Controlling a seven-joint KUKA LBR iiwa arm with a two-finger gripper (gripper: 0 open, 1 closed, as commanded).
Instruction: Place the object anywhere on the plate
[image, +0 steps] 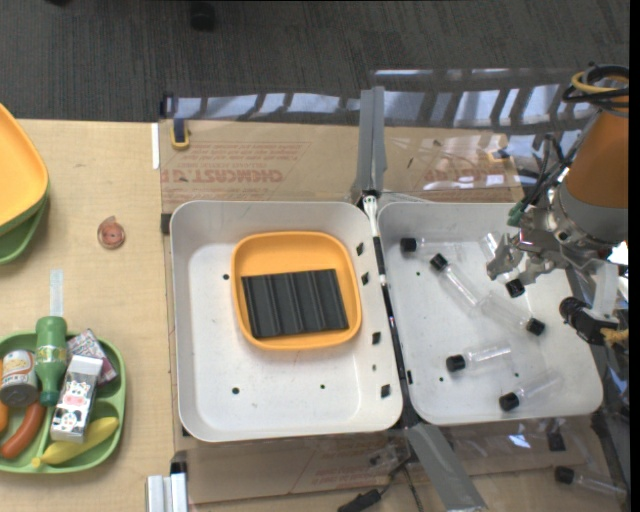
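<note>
Here, one orange plate (297, 255), one dark ridged block (296, 304), five clear tubes (456, 284).

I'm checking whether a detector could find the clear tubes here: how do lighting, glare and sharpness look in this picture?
In the camera view, light is even and soft, with faint shadows; the orange plate and its dark ridged insert are sharp; the clear tubes in the right bin nearly vanish against white, only their black caps standing out; the gripper is slightly soft and cluttered.

Upside-down red "CHEMCYL" print on the cardboard sheet (262, 165)
</note>
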